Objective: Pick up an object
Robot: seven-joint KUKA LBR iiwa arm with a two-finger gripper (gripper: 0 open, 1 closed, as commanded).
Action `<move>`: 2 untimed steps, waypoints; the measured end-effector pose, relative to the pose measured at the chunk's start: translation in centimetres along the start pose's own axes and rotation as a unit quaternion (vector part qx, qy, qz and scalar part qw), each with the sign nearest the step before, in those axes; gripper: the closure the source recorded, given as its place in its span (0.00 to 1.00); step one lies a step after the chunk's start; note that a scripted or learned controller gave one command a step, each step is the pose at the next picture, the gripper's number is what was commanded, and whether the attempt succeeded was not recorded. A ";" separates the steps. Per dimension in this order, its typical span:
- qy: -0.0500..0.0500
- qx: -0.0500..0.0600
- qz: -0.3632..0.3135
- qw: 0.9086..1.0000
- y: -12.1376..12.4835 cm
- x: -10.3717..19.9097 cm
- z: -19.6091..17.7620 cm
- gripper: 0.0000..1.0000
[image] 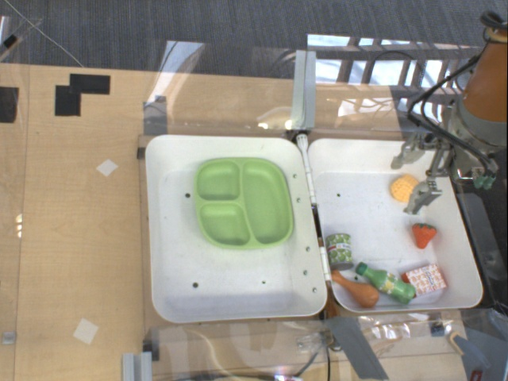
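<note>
The arm (484, 94) enters from the right, its orange band above the wrist at the upper right corner of the right bin (357, 213). The gripper (414, 177) hangs over the bin's upper right area. Its fingers (421, 198) are spread open with nothing between them; one tip sits near the bin's back wall, the other just right of the yellow object (403, 187).

A strawberry (424, 234) lies near the right wall. Along the front edge lie a green-labelled can (339, 249), a drumstick (355, 289), a green bottle (385, 283) and a red-and-white carton (425, 279), closely grouped. The bin's centre and left rear floor are open.

The left bin (171, 276) carries a green divided plate (242, 202), with bare floor on all sides.
</note>
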State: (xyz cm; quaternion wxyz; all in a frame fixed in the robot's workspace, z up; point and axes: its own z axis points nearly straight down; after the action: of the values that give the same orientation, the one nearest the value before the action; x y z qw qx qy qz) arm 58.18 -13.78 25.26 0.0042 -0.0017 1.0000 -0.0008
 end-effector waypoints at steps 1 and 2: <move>0.005 -0.001 0.096 0.995 -1.4 2.0 15.5 0.00; -0.004 0.000 0.091 0.996 -1.3 1.5 13.8 1.00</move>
State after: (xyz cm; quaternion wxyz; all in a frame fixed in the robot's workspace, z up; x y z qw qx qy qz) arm 56.85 -15.11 11.43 0.0080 0.0898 0.9959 -0.0006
